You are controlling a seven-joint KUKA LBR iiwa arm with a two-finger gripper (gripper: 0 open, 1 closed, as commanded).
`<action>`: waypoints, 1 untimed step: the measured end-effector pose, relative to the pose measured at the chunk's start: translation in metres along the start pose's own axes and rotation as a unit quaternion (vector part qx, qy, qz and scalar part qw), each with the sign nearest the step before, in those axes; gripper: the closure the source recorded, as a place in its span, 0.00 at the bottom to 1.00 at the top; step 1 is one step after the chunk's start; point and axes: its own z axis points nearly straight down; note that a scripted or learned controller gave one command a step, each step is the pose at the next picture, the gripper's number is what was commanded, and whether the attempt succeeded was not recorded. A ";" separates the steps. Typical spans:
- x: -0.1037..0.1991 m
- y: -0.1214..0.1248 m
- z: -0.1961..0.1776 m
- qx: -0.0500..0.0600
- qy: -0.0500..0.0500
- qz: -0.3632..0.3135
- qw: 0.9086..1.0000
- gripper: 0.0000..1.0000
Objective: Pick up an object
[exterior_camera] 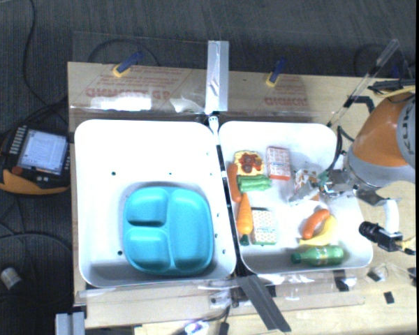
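1. My arm (pixel 384 149) reaches in from the right over the right bin (pixel 349 257), orange band above the wrist, bent down toward the bin's right side.
2. My gripper (pixel 328 184) hangs low over that bin; whether it is wide or narrow I cannot tell.
3. Just beside it, to the left, lies a crumpled clear packet (pixel 304 182).
4. Just below it lies an orange toy (pixel 315 224), long axis slanting, the likeliest pick.

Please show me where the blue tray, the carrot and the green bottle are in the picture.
blue tray (pixel 169 230): camera view, left bin, on the ridge between its compartments.
carrot (pixel 244 215): camera view, right bin, on the middle of its orange body.
green bottle (pixel 318 255): camera view, right bin, on its middle.
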 end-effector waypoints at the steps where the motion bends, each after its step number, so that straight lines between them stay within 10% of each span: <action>1: 0.016 0.016 0.011 -0.002 -0.006 -0.040 0.999 0.00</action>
